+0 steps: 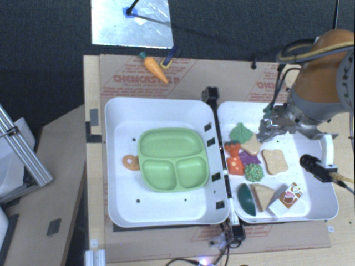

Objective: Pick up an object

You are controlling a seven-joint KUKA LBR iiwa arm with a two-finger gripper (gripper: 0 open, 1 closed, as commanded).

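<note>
The gripper (pixel 270 125) hangs over the right bin (pixel 327 204) near its far edge, just above toy foods such as a bread slice (pixel 274 161), nothing visibly lifted, the pick apparently undone; whether its jaws are apart cannot be told

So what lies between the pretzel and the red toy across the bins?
In the camera view, the green divided plate and the black divider lie between pretzel and red toy.

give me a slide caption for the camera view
Gripper hovers over the toy-food-filled right bin; left bin holds a green divided plate.
</note>
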